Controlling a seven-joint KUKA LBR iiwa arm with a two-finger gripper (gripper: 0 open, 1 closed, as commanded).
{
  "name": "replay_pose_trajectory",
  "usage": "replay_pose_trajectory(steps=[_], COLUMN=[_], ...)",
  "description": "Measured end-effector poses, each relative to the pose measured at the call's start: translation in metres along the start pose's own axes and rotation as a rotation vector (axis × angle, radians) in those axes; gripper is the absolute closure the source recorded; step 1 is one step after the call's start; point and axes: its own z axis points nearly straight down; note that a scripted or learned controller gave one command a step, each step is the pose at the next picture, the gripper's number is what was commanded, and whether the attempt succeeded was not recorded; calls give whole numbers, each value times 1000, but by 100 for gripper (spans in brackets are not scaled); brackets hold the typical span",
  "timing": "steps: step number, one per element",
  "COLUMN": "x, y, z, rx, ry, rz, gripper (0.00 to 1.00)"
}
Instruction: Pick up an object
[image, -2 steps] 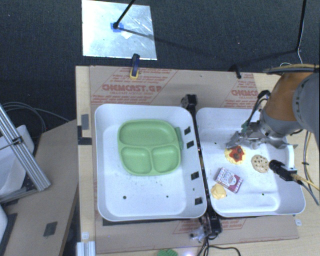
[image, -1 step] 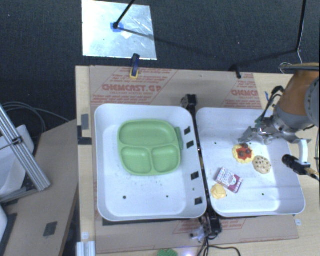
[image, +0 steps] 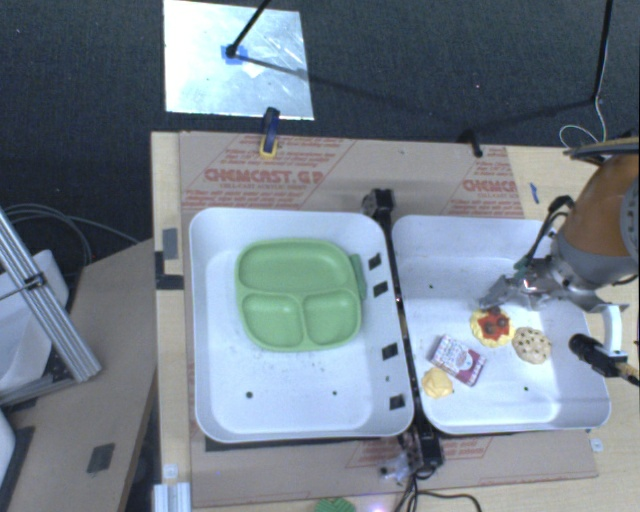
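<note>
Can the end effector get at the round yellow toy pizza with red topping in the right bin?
Probably yes: the end effector hovers just above-left of the round yellow toy pizza, nothing lying over it.

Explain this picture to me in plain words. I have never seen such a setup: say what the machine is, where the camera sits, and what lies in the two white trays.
The camera hangs above a bench and looks down at a slant. The grey and orange shape at the right is a robot arm; at its tip sits a two-finger gripper, the machine's hand, low over the right bin. I cannot tell whether it holds anything.

The left bin holds a green divided plate. The right bin holds four small toy-like things: a yellow piece with a red top just below the gripper, a cookie, a red and white packet, and a small yellow lump.

The arm's job is to pick one up.
</note>
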Motion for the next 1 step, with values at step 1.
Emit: replay_pose_trajectory(steps=[1], x=[18], y=[-46], z=[0], rx=[0], ry=[0], rz=[0], gripper=[0])
